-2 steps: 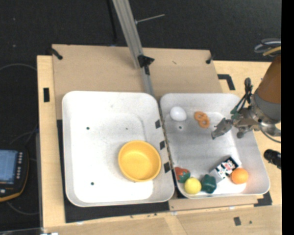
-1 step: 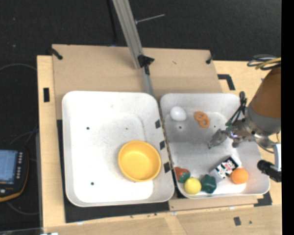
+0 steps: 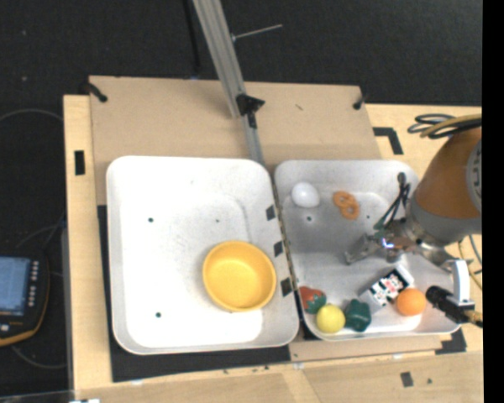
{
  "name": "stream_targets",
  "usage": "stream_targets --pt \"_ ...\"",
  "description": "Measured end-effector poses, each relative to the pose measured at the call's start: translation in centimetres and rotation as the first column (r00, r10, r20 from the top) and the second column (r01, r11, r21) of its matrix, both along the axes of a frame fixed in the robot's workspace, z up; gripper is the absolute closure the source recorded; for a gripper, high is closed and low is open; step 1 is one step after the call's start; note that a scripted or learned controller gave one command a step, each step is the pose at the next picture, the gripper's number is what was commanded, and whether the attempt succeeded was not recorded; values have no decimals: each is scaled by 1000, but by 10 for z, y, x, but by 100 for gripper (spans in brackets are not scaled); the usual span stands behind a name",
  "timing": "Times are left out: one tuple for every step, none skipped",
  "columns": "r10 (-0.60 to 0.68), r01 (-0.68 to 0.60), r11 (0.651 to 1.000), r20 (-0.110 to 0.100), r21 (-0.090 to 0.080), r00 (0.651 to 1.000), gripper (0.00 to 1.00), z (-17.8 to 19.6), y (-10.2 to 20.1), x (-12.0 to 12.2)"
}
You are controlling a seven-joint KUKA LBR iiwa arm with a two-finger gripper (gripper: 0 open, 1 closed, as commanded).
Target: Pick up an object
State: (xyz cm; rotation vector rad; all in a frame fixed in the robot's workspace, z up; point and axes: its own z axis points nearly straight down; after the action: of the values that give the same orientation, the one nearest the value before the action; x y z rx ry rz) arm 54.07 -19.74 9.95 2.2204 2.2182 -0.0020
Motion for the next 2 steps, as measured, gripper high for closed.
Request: stream_targets --pt "-5 5 1000 5 1 1000 100 13 -1 1" --pt "-3 3 1000 5 1 1000 100 58 -7 -2"
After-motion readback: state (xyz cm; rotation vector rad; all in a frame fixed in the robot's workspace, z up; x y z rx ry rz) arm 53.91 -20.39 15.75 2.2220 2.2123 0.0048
